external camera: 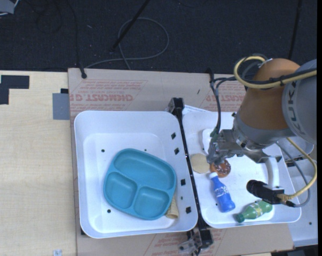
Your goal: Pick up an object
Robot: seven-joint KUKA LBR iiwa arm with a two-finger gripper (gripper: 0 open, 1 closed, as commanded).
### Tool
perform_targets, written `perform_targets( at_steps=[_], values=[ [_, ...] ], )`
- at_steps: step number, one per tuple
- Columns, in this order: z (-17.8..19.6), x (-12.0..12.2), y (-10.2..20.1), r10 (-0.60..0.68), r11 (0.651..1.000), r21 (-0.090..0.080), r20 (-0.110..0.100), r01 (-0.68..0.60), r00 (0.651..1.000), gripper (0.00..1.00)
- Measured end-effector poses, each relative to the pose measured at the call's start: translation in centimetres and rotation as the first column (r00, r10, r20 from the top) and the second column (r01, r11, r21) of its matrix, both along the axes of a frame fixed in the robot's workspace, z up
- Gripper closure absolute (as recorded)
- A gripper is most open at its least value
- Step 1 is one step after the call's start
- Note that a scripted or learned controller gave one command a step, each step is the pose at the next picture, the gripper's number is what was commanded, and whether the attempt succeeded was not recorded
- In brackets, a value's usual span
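the gripper (216,154) hangs low in the right bin (241,181), in the right half of the frame, right above a round brown speckled disc (223,169) at the bin's middle; whether it is open or closed i cannot tell, and nothing shows held in it. a pale tan disc (199,164) lies just left of the brown one, by the bin's left wall. below them a blue bottle (221,194) lies flat, its long axis nearly up and down the frame, its cap toward the upper left. a green bottle (255,211) lies at the lower right, cap pointing to the lower left. the left bin (91,122) holds a blue divided plate (140,183) with a tan piece (172,212) at its lower right edge.
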State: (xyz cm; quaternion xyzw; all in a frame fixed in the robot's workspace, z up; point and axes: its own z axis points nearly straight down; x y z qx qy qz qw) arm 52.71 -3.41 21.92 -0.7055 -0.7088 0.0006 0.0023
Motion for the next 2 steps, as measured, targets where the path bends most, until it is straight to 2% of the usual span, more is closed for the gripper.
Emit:
perform_targets(
  at_steps=[2],
  values=[
    [-1.0, 3.7, 10.4, 0.000, 1.000, 0.000, 0.001, 0.000, 1.000, 1.00]
  ],
)
